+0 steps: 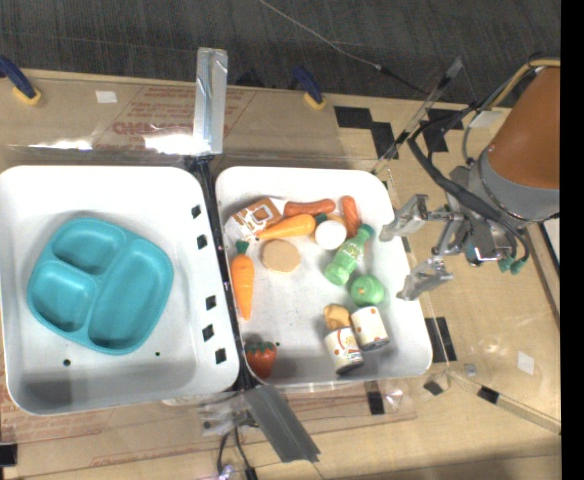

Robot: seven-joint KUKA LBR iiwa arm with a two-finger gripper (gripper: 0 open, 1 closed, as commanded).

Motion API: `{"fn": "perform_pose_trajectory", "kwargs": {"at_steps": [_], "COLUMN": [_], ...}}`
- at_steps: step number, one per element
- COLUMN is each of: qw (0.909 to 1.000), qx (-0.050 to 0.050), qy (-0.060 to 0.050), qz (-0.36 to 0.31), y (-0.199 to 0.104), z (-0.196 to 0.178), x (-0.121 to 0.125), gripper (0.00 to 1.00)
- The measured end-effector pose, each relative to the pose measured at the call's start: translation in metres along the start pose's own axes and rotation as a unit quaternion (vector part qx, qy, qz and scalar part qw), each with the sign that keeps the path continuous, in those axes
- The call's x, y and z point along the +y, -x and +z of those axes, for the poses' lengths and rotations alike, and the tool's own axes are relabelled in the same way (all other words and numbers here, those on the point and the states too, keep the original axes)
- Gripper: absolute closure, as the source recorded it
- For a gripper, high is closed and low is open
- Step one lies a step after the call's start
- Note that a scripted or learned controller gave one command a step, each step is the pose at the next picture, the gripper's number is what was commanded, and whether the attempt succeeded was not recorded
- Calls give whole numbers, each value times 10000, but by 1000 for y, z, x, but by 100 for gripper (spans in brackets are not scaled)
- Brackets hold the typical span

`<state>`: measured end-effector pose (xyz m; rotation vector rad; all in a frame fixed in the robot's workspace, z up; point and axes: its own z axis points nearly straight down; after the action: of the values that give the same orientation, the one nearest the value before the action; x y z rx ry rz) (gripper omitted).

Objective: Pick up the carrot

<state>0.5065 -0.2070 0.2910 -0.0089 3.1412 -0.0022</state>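
carrot (242, 282) lying lengthwise against the left wall of the right bin (397, 353), green top toward the rear, just left of a round cookie (281, 256); a second orange carrot-like piece (289, 228) lies just behind. gripper (419, 249) spread wide and empty, beyond the bin's right rim. step in hand: approach. next move: cross the bin, descend astride the carrot.

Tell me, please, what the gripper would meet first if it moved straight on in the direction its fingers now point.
The open gripper points left, toward the right bin. It would probably meet that bin's right rim first, then the green bottle; its height above the rim is unclear.
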Motion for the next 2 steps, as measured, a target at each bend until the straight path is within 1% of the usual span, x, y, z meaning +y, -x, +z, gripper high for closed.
{"fn": "perform_pose_trajectory", "kwargs": {"at_steps": [1,2], "qw": [10000,9980], "qx": [-86,7], "qy": [-12,16], "qz": [-28,638], "y": [-9,-19], "z": [174,193], "x": [13,56], "gripper": [0,0]}}
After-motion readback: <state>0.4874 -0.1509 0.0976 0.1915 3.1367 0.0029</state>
